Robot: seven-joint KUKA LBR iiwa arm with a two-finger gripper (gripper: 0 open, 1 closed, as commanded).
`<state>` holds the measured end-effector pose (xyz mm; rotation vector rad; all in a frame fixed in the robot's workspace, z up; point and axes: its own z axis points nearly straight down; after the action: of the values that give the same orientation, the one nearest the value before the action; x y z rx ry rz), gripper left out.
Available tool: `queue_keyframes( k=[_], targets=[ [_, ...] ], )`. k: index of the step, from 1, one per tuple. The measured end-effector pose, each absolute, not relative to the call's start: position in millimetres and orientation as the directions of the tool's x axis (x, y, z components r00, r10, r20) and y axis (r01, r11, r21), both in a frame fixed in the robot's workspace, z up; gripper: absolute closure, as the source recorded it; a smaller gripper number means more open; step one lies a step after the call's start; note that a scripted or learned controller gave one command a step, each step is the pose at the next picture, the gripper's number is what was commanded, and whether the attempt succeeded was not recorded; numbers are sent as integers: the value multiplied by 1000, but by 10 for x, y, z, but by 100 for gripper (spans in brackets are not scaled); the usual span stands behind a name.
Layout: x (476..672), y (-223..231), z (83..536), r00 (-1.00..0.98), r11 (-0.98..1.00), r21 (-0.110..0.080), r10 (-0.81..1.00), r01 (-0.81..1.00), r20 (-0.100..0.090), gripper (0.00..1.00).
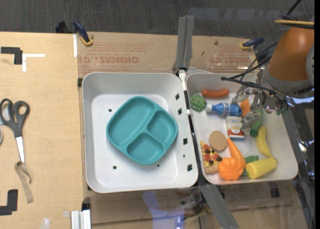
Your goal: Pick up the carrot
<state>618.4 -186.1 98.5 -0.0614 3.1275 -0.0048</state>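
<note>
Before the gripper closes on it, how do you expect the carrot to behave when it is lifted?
The carrot looks like smooth moulded plastic, so probably stiff, light and somewhat slippery. Its taper may let it slide from the fingers. It leans on the orange pepper, which might shift.

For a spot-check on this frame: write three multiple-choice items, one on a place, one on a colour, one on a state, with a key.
1. Where does the carrot lie?
A. In the right bin, among the toy foods
B. On the teal plate
C. On the bench beside the scissors

2. What colour is the divided plate in the left bin?
A. Red
B. Teal
C. Yellow

3. How does the claw stand to the carrot?
A. It has lifted it over the left bin
B. It is above the right bin's far half, apart from the carrot
C. It presses it onto the plate

Key: 1 A, the carrot rests by the orange pepper. 2 B, the plate is plainly teal. 3 B, the carrot lies nearer the front, untouched.
</note>
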Motion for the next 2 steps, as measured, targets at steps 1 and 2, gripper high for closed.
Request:
queue_keyframes(
  k=[1,2],
  targets=[
    [6582,-1873,981,-963,963,-4,-270,-270,-7,0],
    [5661,-1962,973,-929,929,-5,-370,-370,-6,0]
  ],
)
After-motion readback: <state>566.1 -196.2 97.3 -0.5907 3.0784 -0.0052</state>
